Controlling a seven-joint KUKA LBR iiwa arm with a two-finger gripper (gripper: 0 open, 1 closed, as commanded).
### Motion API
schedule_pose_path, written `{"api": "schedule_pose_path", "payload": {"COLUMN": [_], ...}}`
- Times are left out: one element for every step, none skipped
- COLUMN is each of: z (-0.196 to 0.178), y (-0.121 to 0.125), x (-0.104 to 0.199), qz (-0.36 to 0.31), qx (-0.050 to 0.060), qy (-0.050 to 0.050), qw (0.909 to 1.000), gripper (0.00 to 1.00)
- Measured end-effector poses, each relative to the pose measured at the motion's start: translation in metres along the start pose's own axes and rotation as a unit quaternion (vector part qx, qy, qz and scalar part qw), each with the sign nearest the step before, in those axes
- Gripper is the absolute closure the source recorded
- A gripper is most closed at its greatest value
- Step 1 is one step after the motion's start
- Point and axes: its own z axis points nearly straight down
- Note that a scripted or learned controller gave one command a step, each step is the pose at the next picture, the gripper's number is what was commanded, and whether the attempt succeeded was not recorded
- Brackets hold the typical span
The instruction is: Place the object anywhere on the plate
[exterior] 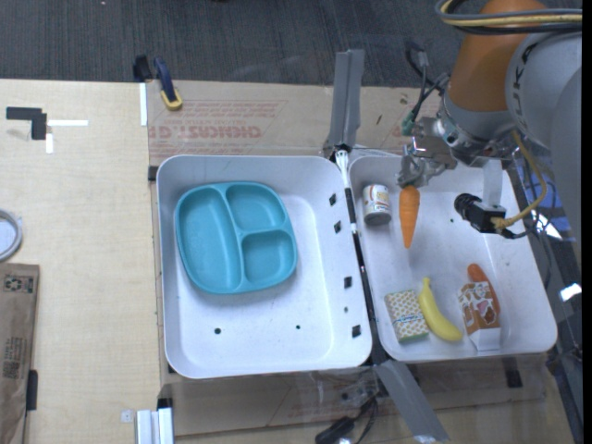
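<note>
Camera view: the tool (413, 176) sits closed on the top end of the carrot (408, 215), which hangs point-down right of the can (376, 203), over the right bin (518, 340). The plate (236, 237) lies well left of the can, across the wall between the bins. The grip looks thin, on the very tip, so the carrot could swing or slip out during the crossing, or clip the can or the dividing wall if carried low.

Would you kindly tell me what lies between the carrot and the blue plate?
In the camera view, a small can and the bins' adjoining walls lie between the carrot and the blue plate.
</note>
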Motion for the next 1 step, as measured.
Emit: {"api": "schedule_pose_path", "payload": {"z": [-0.0414], "y": [-0.0350], "x": [0.0483], "qz": [-0.161], "qx": [0.000], "qy": [0.000], "qw": [0.9870], "gripper": [1.00]}}
